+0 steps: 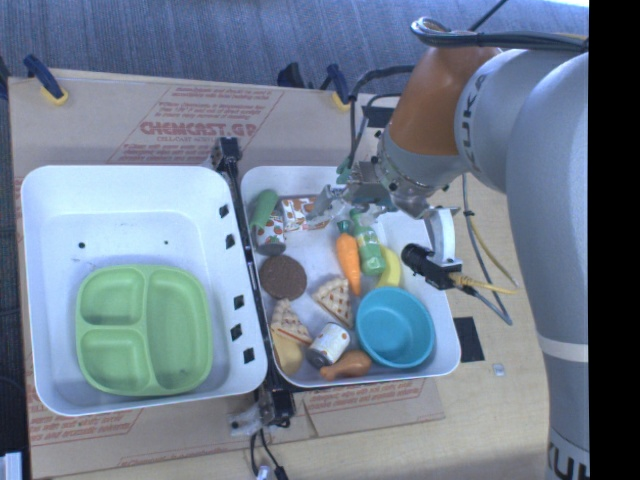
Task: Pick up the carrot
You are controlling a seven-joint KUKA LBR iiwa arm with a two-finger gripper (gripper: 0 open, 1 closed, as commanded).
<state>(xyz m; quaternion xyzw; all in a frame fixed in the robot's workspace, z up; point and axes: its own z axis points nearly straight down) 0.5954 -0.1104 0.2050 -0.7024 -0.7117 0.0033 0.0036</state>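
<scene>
My two-finger gripper hangs just above the top end of the small orange plastic carrot near the right white bin's middle; whether it's clenched, I cannot tell. A green bottle touching the carrot could get pinched instead; the blue bowl crowds nearby.

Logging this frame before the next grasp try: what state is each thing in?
Carrot: lying in the right bin, not lifted.
Gripper: low over the carrot's top end.
Blue bowl: upright, nothing inside.
Green tray: flat in the left bin, compartments bare.
Green bottle: lying beside the carrot.
Can: on its side.
</scene>
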